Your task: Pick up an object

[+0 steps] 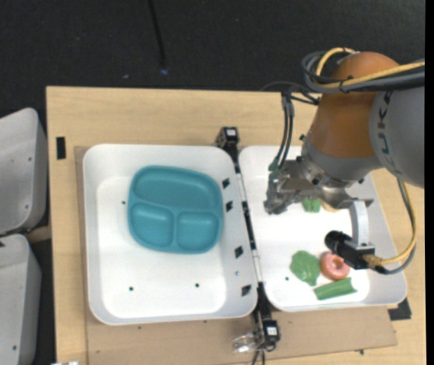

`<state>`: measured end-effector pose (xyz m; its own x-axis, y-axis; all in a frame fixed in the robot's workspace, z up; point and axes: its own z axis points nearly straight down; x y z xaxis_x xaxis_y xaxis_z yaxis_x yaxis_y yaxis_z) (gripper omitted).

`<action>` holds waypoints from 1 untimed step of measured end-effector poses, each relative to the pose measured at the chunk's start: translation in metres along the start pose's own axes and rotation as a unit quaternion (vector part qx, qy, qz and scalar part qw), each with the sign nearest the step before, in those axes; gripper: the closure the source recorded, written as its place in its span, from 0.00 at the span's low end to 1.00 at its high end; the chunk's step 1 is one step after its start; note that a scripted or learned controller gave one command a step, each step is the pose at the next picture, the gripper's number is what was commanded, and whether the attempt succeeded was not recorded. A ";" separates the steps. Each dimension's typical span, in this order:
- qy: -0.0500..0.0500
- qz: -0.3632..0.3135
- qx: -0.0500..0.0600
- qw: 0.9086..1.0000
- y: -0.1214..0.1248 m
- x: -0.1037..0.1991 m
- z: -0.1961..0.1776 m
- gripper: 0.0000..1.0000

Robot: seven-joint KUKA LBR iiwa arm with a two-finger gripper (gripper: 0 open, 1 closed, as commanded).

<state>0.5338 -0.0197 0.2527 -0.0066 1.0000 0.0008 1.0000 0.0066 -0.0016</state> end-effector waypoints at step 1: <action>0.000 0.000 -0.001 1.000 0.021 0.044 0.012 1.00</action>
<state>0.5549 0.0247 0.2409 -0.0061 1.0000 0.0005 1.0000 0.0061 0.0004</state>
